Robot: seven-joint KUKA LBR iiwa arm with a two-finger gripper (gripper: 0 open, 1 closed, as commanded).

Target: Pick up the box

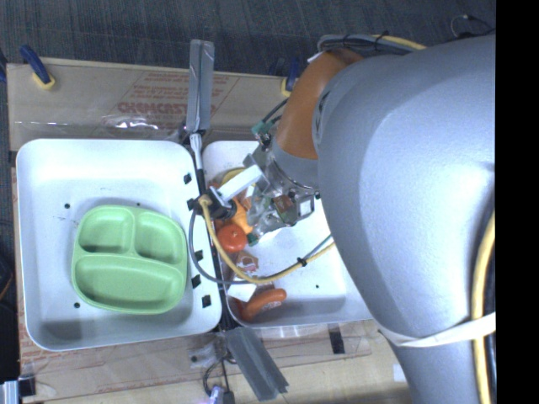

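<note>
1. Clutter is all packed into the left end of the right bin (333, 297), right up against the divider between the two bins.
2. Gripper (268, 211) is down in that pile, with the big grey arm (413, 192) and its orange band (305, 108) coming in from the right and covering most of the right bin.
3. Honestly can't tell if the pincer is open or closed; the wrist hardware and cables blur together there, and nothing is clearly sitting between the tips.
4. Box: my best guess is the pale white-yellow piece (232, 183) at the far left of the pile, just beside the wrist, tilted. Could be something else, it's small and half hidden.
5. Around it: a red-orange round thing like a tomato (232, 239) just near of the gripper, an orange bit (242, 219) between the two, and a reddish sausage-shaped thing (264, 300) at the near edge of the bin.
6. A yellow cable (290, 268) loops across the bin floor near the tomato.
7. Left bin (50, 310) holds a green divided plate (130, 257), well apart from the pile.
</note>
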